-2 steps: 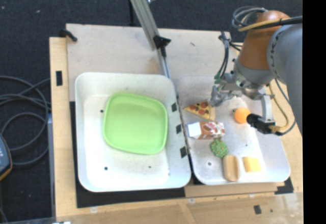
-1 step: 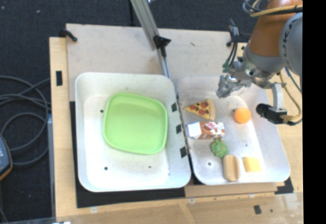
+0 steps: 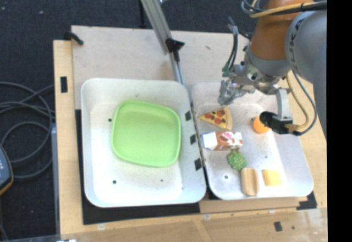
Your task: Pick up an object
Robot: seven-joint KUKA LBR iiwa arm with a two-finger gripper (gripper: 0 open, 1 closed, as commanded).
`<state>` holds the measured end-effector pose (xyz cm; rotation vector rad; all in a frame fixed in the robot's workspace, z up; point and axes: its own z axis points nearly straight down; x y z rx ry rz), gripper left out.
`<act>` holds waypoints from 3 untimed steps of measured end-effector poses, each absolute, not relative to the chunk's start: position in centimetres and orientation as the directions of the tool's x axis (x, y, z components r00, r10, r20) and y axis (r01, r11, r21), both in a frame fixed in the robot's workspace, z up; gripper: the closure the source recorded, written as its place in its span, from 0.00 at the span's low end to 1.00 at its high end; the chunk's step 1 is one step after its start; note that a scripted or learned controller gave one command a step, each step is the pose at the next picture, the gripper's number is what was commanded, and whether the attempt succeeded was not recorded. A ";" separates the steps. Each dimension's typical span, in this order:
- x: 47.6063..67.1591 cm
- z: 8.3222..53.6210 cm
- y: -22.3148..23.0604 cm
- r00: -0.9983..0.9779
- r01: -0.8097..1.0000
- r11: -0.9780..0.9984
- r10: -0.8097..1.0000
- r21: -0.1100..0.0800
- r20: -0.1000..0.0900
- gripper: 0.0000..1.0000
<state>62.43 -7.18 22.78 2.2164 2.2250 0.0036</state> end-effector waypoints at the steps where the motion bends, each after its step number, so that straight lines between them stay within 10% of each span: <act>1: 61.5 24.2 -2.1 -0.004 1.000 0.004 1.000 0.002 0.001 1.00; 3: 60.0 23.4 7.5 -0.002 1.000 0.002 1.000 0.001 0.000 1.00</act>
